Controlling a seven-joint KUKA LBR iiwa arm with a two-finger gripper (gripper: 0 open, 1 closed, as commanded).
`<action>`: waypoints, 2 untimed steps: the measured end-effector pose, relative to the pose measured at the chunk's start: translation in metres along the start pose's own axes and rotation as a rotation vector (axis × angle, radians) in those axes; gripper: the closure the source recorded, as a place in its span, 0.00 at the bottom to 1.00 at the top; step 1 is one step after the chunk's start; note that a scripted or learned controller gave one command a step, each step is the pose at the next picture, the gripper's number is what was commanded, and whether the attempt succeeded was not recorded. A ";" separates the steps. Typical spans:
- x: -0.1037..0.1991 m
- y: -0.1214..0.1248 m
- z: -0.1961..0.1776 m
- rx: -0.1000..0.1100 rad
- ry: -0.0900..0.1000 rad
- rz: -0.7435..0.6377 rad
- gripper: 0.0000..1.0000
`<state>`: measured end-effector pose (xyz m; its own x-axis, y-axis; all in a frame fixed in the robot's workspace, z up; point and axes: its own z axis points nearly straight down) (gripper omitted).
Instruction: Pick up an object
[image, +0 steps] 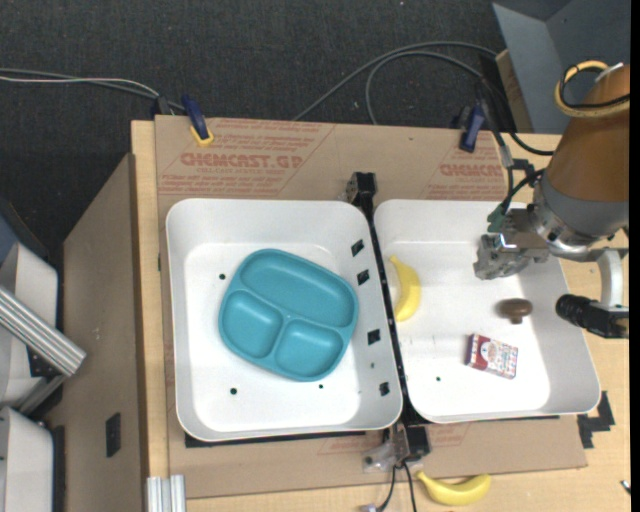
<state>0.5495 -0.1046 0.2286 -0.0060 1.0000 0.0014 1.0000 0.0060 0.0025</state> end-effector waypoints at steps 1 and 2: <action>0.051 0.023 0.002 0.000 0.000 -0.001 1.00; 0.106 0.035 0.013 0.002 0.001 -0.001 1.00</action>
